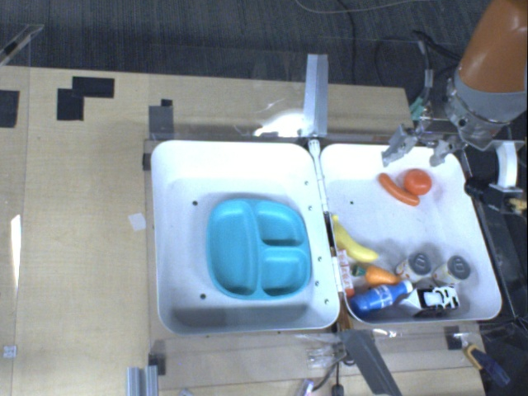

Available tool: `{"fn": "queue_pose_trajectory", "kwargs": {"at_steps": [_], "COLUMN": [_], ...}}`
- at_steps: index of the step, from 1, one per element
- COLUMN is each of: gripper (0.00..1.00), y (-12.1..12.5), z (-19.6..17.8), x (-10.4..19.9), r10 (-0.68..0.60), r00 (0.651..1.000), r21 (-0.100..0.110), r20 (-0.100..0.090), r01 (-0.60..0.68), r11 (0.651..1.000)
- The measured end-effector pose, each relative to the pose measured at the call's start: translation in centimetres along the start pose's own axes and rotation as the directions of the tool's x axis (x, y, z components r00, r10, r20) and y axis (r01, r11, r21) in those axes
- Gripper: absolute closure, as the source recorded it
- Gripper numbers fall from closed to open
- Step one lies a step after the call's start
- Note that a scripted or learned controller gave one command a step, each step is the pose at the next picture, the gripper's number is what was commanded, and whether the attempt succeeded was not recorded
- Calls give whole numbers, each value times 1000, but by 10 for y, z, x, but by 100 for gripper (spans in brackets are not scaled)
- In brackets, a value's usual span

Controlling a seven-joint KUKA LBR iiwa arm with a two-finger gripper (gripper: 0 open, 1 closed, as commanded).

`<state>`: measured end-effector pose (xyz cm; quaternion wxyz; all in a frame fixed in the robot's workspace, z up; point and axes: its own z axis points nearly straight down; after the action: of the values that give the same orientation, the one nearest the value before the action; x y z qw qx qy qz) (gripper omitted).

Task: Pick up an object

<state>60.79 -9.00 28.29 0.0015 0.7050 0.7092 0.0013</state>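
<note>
The hand (419, 143), fingers spread and holding nothing, hangs above the tomato (417, 181) and partly hidden carrot (398, 189).

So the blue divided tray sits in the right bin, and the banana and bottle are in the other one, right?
Not quite. The camera view shows the blue divided tray in the left bin; the banana and blue bottle lie in the right bin.

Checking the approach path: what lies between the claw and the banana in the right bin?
In the camera view, bare white bin floor lies between the claw and the banana; the orange toy sits just right of that line.
</note>
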Motion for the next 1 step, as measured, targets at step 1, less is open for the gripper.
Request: {"fn": "queue_pose_trajectory", "kwargs": {"at_steps": [1], "gripper": [0], "y": [29], "z": [90], "x": [-42], "r10": [-4], "r00": [1000], "r21": [1], "r20": [0], "r01": [4], "r11": [1000]}}
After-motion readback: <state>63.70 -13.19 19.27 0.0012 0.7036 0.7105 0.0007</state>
